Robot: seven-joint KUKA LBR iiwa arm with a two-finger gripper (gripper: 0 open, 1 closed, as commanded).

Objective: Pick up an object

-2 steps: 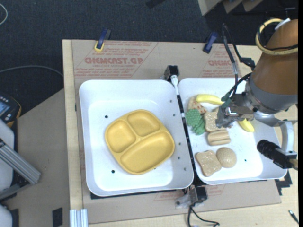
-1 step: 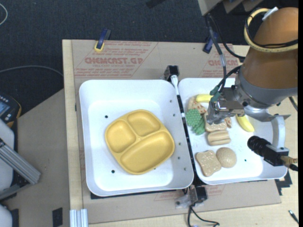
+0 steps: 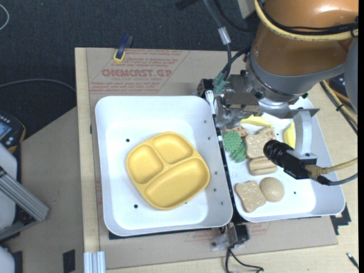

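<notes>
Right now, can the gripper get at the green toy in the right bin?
Probably yes. The gripper hangs just above the green toy at the right bin's left wall, nothing lying on top of it. The wall and the tan cracker beside it leave little room.

Left of the gripper (image 3: 227, 115) a smooth, glossy yellow plastic plate (image 3: 167, 169) lies in a white plastic bin (image 3: 108, 129) with a soft sheen, below it sit matt, grainy toast-like toy pieces (image 3: 250, 195) (probably plastic), and above it gleams the arm's polished orange band (image 3: 307, 10).
</notes>
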